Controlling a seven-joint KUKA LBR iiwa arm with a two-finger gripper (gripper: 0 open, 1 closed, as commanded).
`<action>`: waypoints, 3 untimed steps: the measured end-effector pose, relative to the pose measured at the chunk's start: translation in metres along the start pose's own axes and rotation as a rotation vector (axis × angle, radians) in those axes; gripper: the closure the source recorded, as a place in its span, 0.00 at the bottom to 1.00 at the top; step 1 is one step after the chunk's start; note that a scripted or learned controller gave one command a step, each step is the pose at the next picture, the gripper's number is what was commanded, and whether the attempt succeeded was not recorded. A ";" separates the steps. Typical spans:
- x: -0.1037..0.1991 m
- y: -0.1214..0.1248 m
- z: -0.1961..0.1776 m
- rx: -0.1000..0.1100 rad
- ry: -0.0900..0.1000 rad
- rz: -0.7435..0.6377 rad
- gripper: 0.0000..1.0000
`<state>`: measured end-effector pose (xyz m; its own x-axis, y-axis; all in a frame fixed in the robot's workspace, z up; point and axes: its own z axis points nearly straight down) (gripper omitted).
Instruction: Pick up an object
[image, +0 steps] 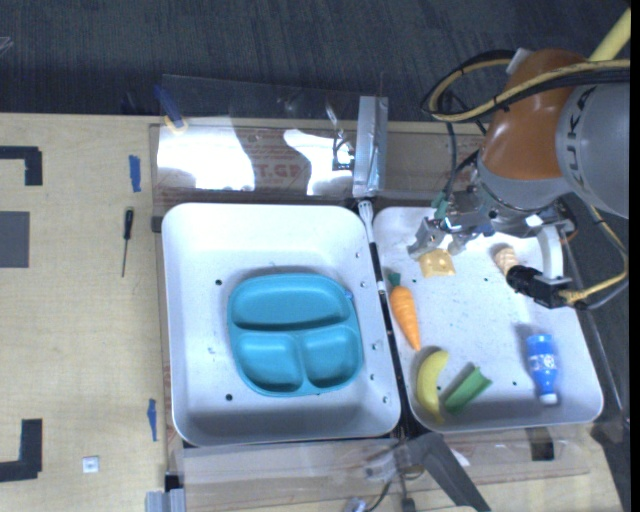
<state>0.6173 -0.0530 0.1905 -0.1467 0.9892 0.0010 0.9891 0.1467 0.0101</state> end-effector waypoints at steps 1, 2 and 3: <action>0.022 0.053 0.007 0.009 0.000 -0.027 1.00; 0.079 -0.026 0.005 0.010 0.003 -0.481 1.00; 0.118 0.035 -0.019 0.006 0.001 -0.184 1.00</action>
